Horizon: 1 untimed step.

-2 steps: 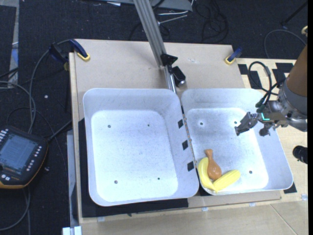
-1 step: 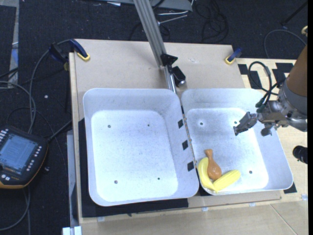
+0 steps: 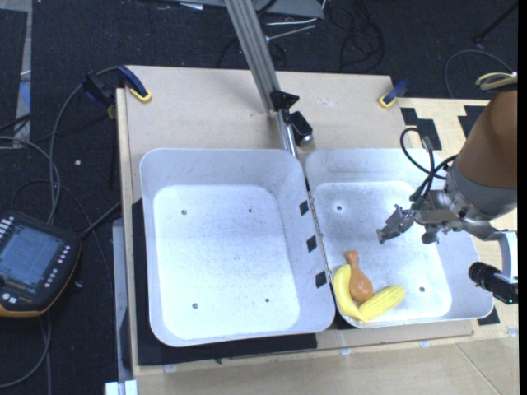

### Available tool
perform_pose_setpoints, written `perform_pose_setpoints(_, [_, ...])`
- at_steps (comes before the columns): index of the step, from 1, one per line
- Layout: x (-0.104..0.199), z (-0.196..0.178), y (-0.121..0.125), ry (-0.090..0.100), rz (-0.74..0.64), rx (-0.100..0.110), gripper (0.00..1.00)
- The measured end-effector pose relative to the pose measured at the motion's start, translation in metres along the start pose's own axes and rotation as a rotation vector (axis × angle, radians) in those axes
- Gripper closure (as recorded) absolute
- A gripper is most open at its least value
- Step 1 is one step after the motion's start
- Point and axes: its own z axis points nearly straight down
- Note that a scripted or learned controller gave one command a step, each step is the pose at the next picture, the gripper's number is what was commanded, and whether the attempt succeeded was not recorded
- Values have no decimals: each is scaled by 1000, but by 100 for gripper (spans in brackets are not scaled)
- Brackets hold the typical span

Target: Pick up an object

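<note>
1. Nearest the camera, at the front edge of the right bin [image 3: 461, 307], two toys are lying together: a yellow corn cob [image 3: 384, 301] and an orange drumstick [image 3: 359, 283], with a yellow curved piece (possibly a banana) [image 3: 342, 293] touching both on their left.
2. The corn cob is lying flat, its long axis running from lower left to upper right, thicker end pointing right.
3. The drumstick is lying with its long axis nearly front to back, thin bone end pointing away from the camera and slightly left, fat end resting against the corn.
4. Further back, the end effector [image 3: 405, 225] is hanging over the bare middle of the right bin, apart from the toys, carrying nothing; its fingers seem to be standing slightly apart.
5. To do the grasp well, it should be coming forward and left, then closing across the short width of one toy, not along its length. The corn looks the easier target, since its right end is lying free.
6. The left bin [image 3: 218, 245] is sitting beside it on the table [image 3: 247, 105].
</note>
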Motion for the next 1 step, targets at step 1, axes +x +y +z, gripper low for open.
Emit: perform_pose_setpoints(1, [2,61,5,0,0,0,0])
